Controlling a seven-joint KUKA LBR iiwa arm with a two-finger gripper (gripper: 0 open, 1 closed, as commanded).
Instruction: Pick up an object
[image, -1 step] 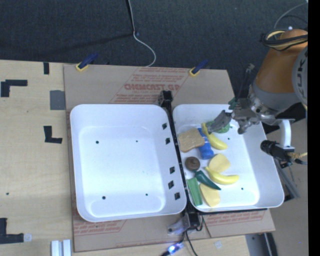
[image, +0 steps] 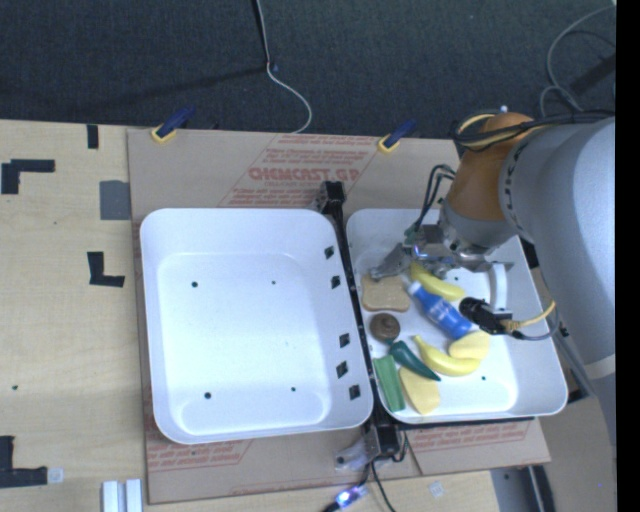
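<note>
The pincer (image: 412, 258) hung low in the right bin (image: 530, 400), at the far end of the heap of objects; whether it was apart or together could not be told, since the wrist and arm (image: 560, 200) covered most of it. Nothing could be seen caught in it. Just beside the pincer, on the near side, lay a blue bottle (image: 443, 313) with a yellow piece (image: 437, 286) against its upper end, and beside that, toward the left bin (image: 160, 250), a tan flat piece (image: 382, 293) and a small brown round thing (image: 385, 326). Nearer the front wall of the right bin sat a banana (image: 455, 355) and a dark green thing (image: 412, 359). The likely trouble was crowding (everything touched or overlapped a neighbour): a closing pincer could nudge the bottle aside, pinch two things together, or slide off the rounded bottle and lift nothing. The left bin stood on the tabletop (image: 60, 300), well apart from the pincer.
</note>
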